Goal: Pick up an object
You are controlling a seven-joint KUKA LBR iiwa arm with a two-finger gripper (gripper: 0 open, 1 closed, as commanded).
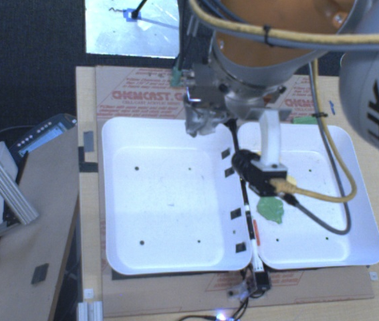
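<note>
A grey and orange robot arm reaches in from 2 o'clock, and its gripper (pixel 201 126) hangs over the 1 o'clock corner of the left white bin (pixel 169 199). Whether the claw is apart or together cannot be told from this angle. A small crumpled green object (pixel 270 209) lies in the right bin (pixel 323 246) toward 8 o'clock, near the inner wall and at 4 o'clock from the gripper.

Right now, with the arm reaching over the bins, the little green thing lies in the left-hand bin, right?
Not quite. In the camera view the little green thing lies in the right-hand bin, close to the divide, not the left-hand bin. The arm does reach over the bins.
</note>
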